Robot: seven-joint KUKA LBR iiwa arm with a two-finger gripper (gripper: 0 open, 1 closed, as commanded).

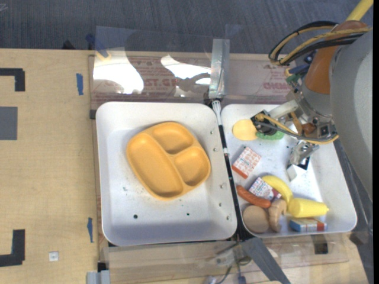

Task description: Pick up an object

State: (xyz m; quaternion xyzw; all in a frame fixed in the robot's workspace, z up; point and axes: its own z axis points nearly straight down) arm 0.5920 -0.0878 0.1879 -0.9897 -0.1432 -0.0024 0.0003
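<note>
My gripper [298, 161] hangs over the right bin [346, 203], in its upper right part, above bare white floor. Nothing can be seen held in it. Left of it lie a yellow lemon [243, 129] and a green item [270, 135] near the bin's back wall. Toward the front of the gripper lie a banana [279, 187] and a yellow bottle [308, 207]. A small red-and-white box [247, 160] lies near the bin's left wall.
The left bin [112, 206] holds an orange divided plate [168, 158]. At the right bin's front lie a sausage [253, 197], a brown round item [255, 218] and a blue-and-red box [308, 224]. The arm's cables [308, 37] loop over the back right.
</note>
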